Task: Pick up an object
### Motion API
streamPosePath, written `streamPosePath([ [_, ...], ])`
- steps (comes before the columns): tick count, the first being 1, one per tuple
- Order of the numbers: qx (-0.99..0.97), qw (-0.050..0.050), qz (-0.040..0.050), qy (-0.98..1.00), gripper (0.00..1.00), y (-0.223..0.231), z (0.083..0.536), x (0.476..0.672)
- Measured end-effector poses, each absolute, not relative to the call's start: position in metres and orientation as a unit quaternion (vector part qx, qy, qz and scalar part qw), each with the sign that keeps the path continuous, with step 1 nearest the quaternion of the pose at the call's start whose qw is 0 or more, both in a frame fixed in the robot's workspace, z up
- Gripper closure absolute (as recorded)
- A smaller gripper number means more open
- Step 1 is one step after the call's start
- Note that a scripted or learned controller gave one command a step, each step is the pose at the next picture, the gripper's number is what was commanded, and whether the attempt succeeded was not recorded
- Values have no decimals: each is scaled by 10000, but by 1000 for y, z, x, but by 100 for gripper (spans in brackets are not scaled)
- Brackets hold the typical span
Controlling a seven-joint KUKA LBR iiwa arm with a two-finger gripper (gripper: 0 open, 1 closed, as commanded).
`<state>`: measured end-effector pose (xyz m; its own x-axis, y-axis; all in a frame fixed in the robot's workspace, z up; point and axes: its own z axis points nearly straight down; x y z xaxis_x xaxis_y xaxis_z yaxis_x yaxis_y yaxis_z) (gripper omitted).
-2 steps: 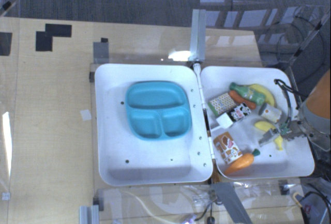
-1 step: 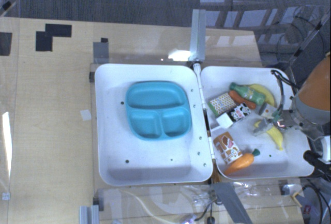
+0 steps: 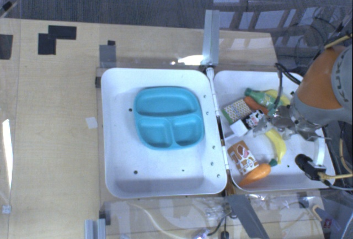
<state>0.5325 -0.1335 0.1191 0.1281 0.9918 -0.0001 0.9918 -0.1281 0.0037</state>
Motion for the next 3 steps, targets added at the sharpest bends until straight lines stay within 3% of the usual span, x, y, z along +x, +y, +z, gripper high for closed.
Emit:
streamPosePath([
  [1,6956,61,50,7184,0,-162,90,499],
  [2,6947,86,71,7193,100,-161,102,502],
  [3,7373,22,13,6756,100,-124,193,526],
])
